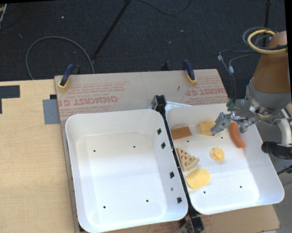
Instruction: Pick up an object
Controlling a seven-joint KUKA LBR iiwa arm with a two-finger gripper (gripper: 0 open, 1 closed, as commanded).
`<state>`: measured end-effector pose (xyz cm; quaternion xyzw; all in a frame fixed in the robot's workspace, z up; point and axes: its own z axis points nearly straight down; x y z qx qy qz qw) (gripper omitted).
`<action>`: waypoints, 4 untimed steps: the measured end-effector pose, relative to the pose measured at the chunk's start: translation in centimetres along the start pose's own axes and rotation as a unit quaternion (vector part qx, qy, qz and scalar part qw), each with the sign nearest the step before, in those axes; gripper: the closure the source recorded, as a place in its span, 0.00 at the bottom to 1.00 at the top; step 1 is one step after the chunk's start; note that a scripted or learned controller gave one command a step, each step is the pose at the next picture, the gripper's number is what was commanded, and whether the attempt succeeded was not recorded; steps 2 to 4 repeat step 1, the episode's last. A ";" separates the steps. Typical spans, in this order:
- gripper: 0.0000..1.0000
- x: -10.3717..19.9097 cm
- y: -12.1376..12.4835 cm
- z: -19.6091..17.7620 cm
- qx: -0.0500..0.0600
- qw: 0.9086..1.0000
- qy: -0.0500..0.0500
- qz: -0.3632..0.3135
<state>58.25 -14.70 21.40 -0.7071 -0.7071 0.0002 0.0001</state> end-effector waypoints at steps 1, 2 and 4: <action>0.00 3.8 4.2 3.2 0.001 1.000 0.000 -0.001; 0.00 3.8 4.2 3.2 0.001 1.000 0.000 -0.001; 0.00 3.8 4.2 3.2 0.001 1.000 0.000 -0.001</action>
